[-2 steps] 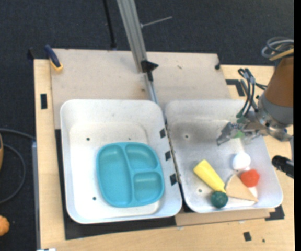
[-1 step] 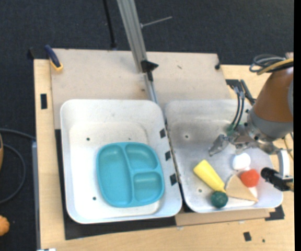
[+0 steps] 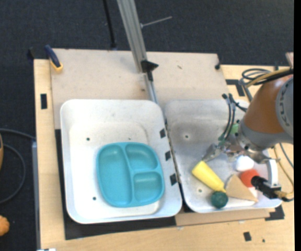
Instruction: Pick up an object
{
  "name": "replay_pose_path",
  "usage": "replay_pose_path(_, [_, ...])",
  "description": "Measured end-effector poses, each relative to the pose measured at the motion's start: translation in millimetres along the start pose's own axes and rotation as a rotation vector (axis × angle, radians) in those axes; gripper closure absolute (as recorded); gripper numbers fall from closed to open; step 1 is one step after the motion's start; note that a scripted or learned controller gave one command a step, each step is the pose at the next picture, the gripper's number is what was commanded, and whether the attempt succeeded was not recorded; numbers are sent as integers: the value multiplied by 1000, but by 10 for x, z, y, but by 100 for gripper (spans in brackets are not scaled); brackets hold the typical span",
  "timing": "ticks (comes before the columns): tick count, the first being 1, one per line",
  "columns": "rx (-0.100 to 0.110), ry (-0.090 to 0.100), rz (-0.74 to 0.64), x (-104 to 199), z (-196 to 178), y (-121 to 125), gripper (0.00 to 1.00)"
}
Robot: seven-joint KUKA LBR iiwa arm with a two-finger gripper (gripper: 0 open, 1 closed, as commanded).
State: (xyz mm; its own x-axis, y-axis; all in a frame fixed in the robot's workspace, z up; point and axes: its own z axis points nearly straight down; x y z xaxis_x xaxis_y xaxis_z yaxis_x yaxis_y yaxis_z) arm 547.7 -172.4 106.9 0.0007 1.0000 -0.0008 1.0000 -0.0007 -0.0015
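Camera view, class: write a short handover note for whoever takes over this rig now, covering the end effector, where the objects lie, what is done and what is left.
End effector: low in the right white bin, near its middle; nothing seen between its fingers.
Right bin, near edge: yellow tapered plastic block, small dark green ball, tan wedge-shaped block, white and red-orange pieces under the wrist.
Left white bin: turquoise divided plastic tray.
Done: arm lowered into the bin.
Left: grasp one object and lift it.
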Motion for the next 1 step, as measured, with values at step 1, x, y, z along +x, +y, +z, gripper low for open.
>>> replay_pose_path(1, [-6,-1,3,-14,-138,15,100])
